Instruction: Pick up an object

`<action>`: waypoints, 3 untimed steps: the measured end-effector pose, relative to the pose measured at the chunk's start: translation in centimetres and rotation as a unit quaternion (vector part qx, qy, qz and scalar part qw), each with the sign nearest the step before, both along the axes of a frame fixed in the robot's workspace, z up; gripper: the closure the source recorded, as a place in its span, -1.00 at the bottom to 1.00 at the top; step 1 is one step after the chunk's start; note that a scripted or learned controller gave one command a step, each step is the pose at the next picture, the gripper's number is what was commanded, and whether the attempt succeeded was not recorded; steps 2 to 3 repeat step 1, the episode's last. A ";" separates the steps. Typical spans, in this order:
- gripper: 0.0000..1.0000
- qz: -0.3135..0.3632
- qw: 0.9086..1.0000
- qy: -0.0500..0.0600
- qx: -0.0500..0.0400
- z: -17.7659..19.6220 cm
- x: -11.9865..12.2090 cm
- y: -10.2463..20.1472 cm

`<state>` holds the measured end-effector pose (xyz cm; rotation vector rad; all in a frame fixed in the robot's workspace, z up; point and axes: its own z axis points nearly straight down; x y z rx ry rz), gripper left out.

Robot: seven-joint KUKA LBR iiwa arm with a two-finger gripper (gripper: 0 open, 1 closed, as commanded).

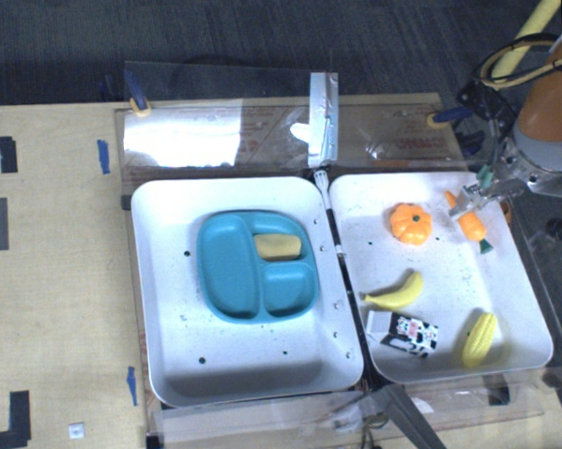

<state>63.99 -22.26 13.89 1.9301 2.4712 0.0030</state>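
Lemon (479,339) lies untouched; my jaws (481,191), state unclear, hover by carrot (473,226) near bin (534,295) wall, risking collision

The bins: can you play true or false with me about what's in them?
1. The blue plate is in the left bin. True.
2. The pumpkin sits on the plate. False: it is in the right bin.
3. A yellow sponge lies in one plate compartment. True.
4. The banana is in the left bin. False: right bin.
5. The claw is above the left bin. False: it is at the right bin's far right corner.
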 end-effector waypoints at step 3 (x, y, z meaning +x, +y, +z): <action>1.00 0.024 1.000 -0.003 -0.001 7.5 -0.5 0.7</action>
